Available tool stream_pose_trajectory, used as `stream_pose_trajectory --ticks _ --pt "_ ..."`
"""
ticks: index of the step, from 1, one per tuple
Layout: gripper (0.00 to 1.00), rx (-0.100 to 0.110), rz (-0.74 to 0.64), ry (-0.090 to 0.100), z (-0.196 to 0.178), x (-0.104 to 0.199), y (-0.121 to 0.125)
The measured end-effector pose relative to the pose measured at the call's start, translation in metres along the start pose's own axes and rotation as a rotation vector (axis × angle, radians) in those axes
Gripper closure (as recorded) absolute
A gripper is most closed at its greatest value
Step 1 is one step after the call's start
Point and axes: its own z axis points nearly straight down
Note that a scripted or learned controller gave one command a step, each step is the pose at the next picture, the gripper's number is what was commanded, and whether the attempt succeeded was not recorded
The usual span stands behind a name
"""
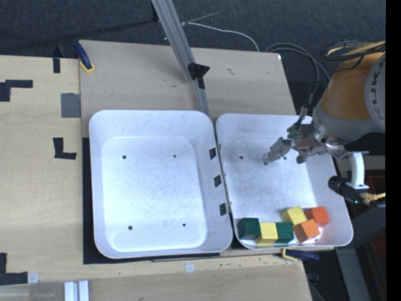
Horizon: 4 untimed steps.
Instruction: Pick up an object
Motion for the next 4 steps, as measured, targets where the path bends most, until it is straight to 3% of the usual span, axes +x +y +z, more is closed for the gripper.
stream_pose_trajectory --ticks 1,2,3,4 --pt "0.00 0.015 0.005 0.004 0.102 0.004 -0.069" --pt "1.00 0.006 0.003 0.002 0.088 0.004 -0.066" --pt "1.00 -0.005 0.005 -0.003 -0.004 -0.025 -0.072" --pt "0.00 0.002 0.004 0.000 0.000 -0.023 -0.073"
